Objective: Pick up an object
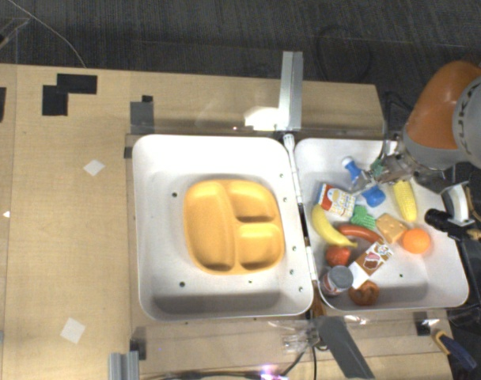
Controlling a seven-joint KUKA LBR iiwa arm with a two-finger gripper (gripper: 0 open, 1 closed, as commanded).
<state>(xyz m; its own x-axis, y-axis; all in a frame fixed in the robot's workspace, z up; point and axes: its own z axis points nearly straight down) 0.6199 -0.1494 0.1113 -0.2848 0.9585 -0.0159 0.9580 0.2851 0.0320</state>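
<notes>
The right bin [442,285] holds a heap of toy food. My gripper [382,170] hangs low over its far part, between a blue bottle-like piece [352,170] and an ear of corn [404,199]. A blue cap-shaped piece [373,195] lies just below the gripper's tip. I cannot make out anything held. Nearer the front lie a red and white carton [336,201], a banana [326,228], a red sausage [359,233], a tan slice [390,227] and an orange [416,241].
The left bin [157,212] holds a yellow compartment tray [231,223]. At the right bin's front are a tomato [336,255], a small can [338,279], a brown round piece [366,293] and a little carton [374,256]. A metal post [292,93] stands behind the bins.
</notes>
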